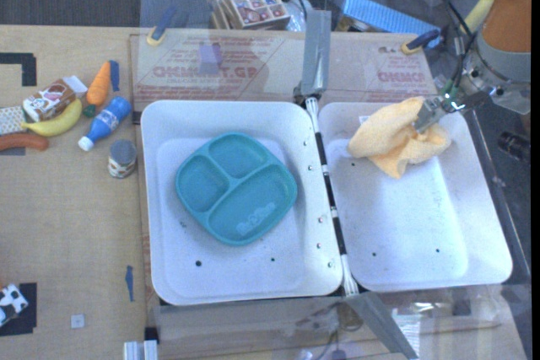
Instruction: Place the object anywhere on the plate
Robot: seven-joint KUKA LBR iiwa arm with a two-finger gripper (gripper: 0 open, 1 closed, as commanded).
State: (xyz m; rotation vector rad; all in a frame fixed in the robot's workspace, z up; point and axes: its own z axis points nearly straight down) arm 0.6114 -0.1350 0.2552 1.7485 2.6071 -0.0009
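Cloth (395,141), yellow and crumpled, lies in the right bin (439,232), tool (426,115) pinching its top edge

One fixed camera above the bench (67,223), looking down aslant (arm side right), both bins (164,265) framed

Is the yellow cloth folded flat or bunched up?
Bunched up. The yellow cloth lies as a crumpled heap with uneven folds in the far part of the right bin, with the gripper at its upper right edge.
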